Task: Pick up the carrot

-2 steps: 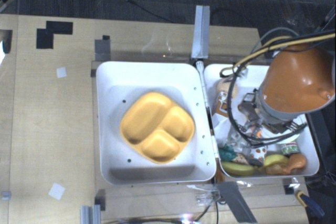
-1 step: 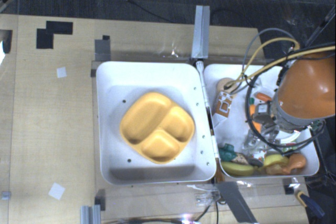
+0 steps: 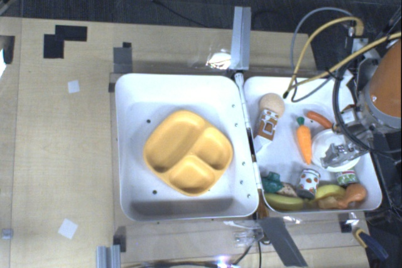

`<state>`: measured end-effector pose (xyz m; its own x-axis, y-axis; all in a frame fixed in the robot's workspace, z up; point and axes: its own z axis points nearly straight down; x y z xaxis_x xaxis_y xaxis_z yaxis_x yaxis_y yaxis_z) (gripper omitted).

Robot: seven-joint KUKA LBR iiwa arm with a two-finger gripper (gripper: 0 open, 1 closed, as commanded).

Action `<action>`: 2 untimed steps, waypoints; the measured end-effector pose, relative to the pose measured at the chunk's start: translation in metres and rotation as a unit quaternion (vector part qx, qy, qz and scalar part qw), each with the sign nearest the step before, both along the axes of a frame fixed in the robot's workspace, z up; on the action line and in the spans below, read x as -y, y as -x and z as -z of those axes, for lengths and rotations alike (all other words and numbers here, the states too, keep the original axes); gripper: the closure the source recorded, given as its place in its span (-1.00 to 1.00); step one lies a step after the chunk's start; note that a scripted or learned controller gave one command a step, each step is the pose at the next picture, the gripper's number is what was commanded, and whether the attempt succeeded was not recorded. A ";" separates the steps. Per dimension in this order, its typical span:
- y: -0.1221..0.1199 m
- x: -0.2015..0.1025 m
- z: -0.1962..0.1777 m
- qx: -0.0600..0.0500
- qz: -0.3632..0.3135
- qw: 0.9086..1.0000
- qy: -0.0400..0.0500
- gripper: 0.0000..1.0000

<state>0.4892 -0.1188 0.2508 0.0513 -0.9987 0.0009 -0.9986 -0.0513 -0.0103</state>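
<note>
The carrot [image 3: 304,142] I am after lies in the right bin [image 3: 375,196], roughly in its middle, stretched far-to-near with its green top at the far end and its tip pointing toward the near wall. It rests flat on the bin floor with a little bare white around it, which I judge makes it one of the easier pieces here to reach: nothing is stacked on it.

My claw [image 3: 340,152] hangs just to the right of the carrot, over a white round dish [image 3: 337,163], and is apart from the carrot, not touching it. The metal parts blur together against the dish, so I cannot tell whether it is apart or together; nothing shows between its tips. My arm comes in from the right edge with its cables looping over the far wall, so the claw sits on that side of the bin.

The clutter explains the layout. A small red-orange piece [image 3: 318,118] lies just beyond the carrot's top to the right. A boxy brown-and-white toy [image 3: 267,123] with a pale rounded top stands to the carrot's left, near the wall between the bins. Along the near wall the banana [image 3: 282,200], a teal piece [image 3: 272,182], a small printed can [image 3: 308,180] and other toy foods are crowded together.

The left bin [image 3: 125,135] holds a yellow divided tray [image 3: 188,151] in its centre, well apart from all this, on the pale worktop [image 3: 56,154].

I judge I need to shift left, line up across the carrot's narrow width, and come down.
</note>
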 end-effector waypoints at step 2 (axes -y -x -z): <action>0.000 0.036 0.029 0.000 -0.057 0.998 0.001 1.00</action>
<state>0.4892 -0.1553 0.2221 0.1640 -0.9865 0.0024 -0.9864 -0.1640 -0.0094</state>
